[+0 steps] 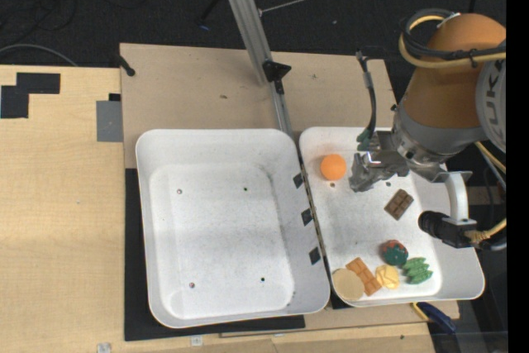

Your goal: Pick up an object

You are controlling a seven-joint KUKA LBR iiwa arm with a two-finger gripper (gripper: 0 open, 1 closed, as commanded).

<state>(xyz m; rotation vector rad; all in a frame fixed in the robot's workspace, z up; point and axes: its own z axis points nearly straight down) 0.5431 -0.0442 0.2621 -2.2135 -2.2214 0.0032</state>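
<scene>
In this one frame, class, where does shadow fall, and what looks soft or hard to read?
Camera view: a darker band crosses the left bin along its upper part; the gripper looks blurry; the small items near the right bin's lower edge blur together.

The bench (58, 202) is being lit evenly from above; soft shadows are being cast, and fine detail is being blurred.

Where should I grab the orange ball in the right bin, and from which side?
Take the orange ball across its widest middle, coming straight down from above. It is round, so any finger direction should work, and it sits apart from the other items, though fairly near the right bin's left wall.
</scene>
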